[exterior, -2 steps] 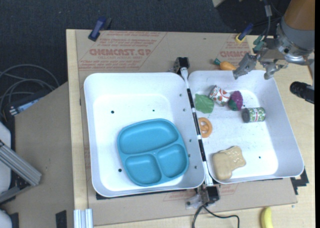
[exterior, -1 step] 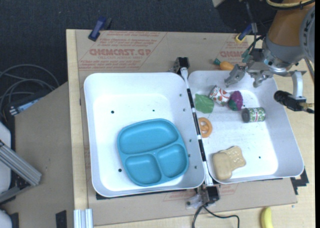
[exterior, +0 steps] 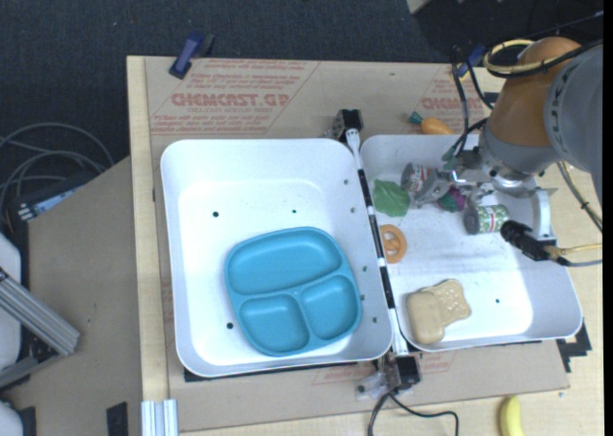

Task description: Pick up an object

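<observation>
The arm's orange band (exterior: 525, 103) and grey wrist hang over the back of the right bin (exterior: 536, 314). My gripper (exterior: 462, 181) is low among a cluster of small items there: a silver can (exterior: 415, 178), a purple and green piece (exterior: 450, 200) and a small green-labelled can (exterior: 488, 219). The wrist hides whatever may be between the fingertips. Further left in that bin lie a green lump (exterior: 390, 197) and an orange pretzel-shaped ring (exterior: 393, 241). A tan bread-like piece (exterior: 438, 310) sits near the front wall.
The left bin (exterior: 192, 185) holds a blue divided plate (exterior: 292, 288). A black clamp (exterior: 350, 124) sits on the wall between the bins. Outside the bins are a blue clip (exterior: 192, 53), an orange item (exterior: 433, 124), a yellow object (exterior: 510, 416) and cables (exterior: 48, 175) at left.
</observation>
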Available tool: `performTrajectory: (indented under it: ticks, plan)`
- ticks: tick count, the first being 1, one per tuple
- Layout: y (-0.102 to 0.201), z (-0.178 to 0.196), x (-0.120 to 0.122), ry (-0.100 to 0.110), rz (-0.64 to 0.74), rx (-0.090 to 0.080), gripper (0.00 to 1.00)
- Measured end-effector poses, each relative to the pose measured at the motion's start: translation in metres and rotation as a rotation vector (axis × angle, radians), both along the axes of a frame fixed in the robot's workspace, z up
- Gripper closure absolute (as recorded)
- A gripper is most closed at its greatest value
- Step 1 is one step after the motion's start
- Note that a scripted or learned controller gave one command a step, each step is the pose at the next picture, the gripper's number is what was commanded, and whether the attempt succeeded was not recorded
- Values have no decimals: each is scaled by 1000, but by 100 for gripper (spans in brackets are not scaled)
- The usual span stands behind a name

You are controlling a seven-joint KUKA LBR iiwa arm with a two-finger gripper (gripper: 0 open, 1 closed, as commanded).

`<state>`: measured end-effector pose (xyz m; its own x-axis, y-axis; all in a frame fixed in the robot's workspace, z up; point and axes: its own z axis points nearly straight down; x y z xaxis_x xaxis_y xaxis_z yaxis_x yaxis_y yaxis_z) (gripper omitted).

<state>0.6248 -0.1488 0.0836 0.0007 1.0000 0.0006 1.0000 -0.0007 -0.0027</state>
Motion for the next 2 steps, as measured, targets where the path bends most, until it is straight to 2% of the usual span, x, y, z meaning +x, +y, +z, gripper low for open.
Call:
performTrajectory:
  ticks: [1,2]
  plan:
    - [0,11,1,-4,-1,-1,100]
    - [71,103,-8,-8,4,0,100]
